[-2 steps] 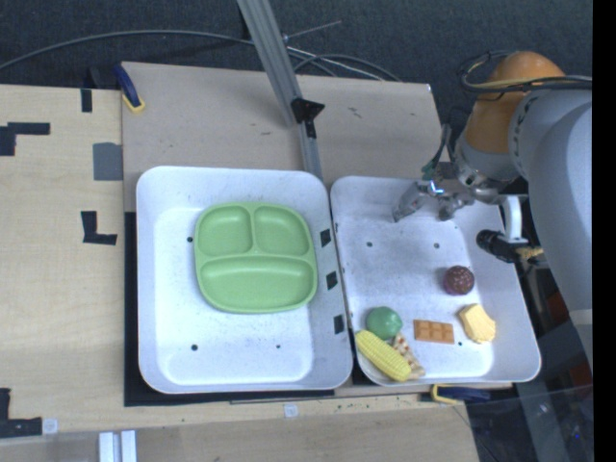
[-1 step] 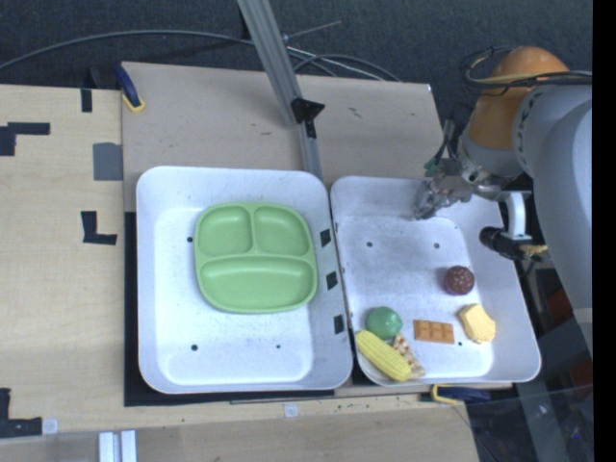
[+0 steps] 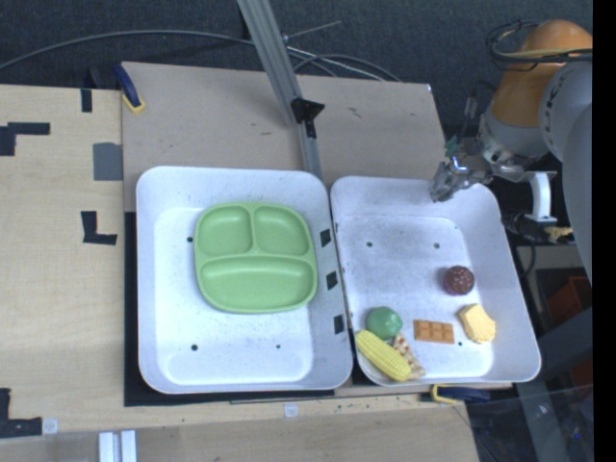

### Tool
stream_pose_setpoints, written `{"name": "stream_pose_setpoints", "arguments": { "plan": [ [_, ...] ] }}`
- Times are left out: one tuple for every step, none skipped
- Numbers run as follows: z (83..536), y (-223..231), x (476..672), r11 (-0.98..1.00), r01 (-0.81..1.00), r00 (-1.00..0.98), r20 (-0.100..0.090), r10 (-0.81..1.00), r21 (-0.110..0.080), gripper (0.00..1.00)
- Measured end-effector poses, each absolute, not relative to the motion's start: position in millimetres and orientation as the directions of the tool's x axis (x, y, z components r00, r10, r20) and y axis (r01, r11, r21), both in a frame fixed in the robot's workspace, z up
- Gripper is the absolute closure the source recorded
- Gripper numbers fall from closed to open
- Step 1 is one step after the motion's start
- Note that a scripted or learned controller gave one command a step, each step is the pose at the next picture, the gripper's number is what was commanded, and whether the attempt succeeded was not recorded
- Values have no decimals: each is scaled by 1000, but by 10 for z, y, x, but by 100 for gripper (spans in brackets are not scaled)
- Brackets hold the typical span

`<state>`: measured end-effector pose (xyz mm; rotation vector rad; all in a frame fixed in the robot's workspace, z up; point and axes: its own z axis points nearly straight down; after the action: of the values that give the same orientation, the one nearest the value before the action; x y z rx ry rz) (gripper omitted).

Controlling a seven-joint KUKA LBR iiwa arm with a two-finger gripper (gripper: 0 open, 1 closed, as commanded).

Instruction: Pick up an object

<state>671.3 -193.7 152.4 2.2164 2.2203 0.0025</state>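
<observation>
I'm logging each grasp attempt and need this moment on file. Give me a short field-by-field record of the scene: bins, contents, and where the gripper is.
left bin: holds a green divided plate, three compartments, nothing in them
right bin: holds five toy foods, all near its front edge
items: corn cob, green round item, orange waffle-like piece, yellow piece, dark red ball
gripper: over the right bin's far right corner, apart from the toys
held: nothing seen at the gripper
</observation>
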Motion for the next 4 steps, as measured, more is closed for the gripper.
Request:
{"name": "stream_pose_setpoints", "arguments": {
  "plan": [
    [2164,-1959,6712,1,1000,-1,-2,1000,5,100],
    [2794,-2008,6695,2,1000,-2,-3,1000,7,100],
    [2629,-1530,6517,5,1000,-5,1,1000,-2,100],
    [2513,-1073,6238,4,1000,-4,1,1000,-3,100]
  ]
}}
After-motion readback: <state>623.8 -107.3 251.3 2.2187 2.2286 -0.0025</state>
